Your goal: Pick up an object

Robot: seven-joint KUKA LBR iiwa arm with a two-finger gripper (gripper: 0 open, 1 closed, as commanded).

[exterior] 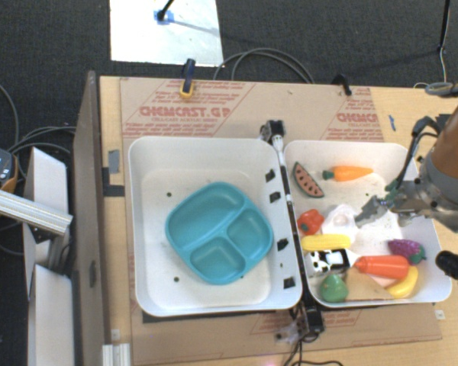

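worktop (214, 101): brown cardboard sheet w/ red print, wood edge at left
left bin (156, 204): white, shallow, directly on worktop
right bin (435, 284): white, touching left bin's side
clamp (187, 78): yellow/black, on far edge

Two bins side by side on the table (214, 105). Left bin (149, 204): divided plate (217, 232) near centre. Right bin (435, 280): carrot (349, 173) at rear, melon slice (306, 180) left of it; tomato (310, 221) mid-left, corn (326, 242) just before it; pear (334, 288) front-left, banana (405, 282) front-right, grapes (406, 248) behind banana.
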